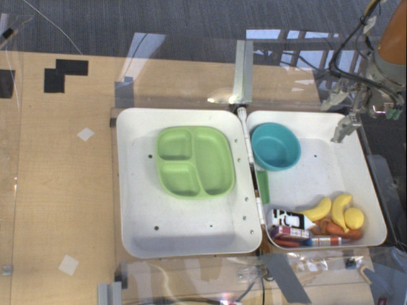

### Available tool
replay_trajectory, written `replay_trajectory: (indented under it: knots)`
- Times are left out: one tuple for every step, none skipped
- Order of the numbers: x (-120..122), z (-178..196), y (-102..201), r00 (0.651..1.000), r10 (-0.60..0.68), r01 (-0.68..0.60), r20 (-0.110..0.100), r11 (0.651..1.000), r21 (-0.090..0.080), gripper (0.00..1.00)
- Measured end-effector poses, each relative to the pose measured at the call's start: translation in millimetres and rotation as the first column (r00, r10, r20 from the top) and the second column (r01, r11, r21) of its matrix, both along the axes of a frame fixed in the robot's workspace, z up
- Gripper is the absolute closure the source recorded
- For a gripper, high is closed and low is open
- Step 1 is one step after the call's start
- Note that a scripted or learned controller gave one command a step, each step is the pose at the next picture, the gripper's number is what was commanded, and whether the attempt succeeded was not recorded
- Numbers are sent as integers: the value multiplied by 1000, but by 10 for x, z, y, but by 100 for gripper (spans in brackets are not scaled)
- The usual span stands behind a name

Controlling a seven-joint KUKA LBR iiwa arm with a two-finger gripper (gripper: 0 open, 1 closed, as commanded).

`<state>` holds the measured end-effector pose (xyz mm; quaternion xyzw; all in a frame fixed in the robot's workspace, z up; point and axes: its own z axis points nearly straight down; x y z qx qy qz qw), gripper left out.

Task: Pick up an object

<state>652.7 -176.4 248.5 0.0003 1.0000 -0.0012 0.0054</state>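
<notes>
A pale wooden desk (57, 189) carries two white bins side by side under a clear guard that throws glare. The left bin (140, 234) holds a green divided plate (194, 162), set flat in the middle. In the right bin (324, 170), a teal bowl (275, 146) sits by the divider, while bananas (337, 210) and small packets crowd the near corner, overlapping and hard to separate. The gripper (346, 127) hangs over the far right corner, well apart from them; I cannot tell its opening.

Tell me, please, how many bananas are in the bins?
2, both in the right bin's near corner: one banana lies left, the other banana beside it, against a yellow lemon. More may hide underneath.
</notes>
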Motion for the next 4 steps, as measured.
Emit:
replay_trajectory:
  knots:
    - [39,-1008,302,999,46,-46,-8,999,4,0]
    - [175,-1590,713,1000,2,-2,-10,1000,3,0]
    - [175,-1590,713,1000,2,-2,-10,1000,3,0]
    - [203,-578,76,999,38,-38,13,999,-5,0]
